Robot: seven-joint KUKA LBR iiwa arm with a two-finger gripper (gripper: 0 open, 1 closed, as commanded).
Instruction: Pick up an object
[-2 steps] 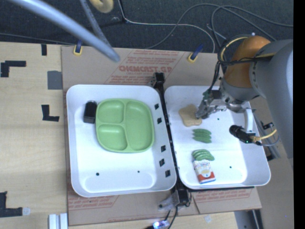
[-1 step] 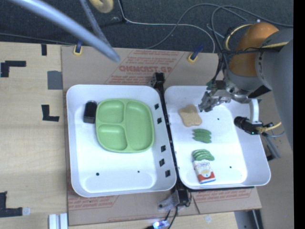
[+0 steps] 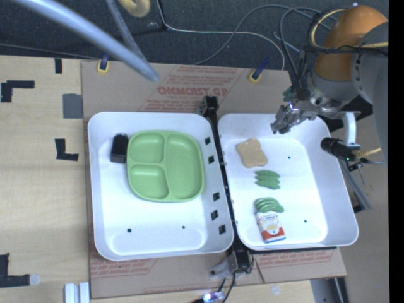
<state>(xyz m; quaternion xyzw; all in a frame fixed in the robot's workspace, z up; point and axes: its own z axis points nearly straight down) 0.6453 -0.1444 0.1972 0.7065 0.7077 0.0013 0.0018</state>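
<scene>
Tool (image 3: 282, 124) above right bin's (image 3: 315, 232) back edge

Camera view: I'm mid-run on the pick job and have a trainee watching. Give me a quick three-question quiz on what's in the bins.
1. True or false: the green divided plate lies in the right bin.
2. Which item lies nearest the gripper? A) bread slice B) small carton C) black block
3. What lies between the bread slice and the carton?

Key: 1 false, it lies in the left bin. 2 A. 3 two green pea pods.
</scene>
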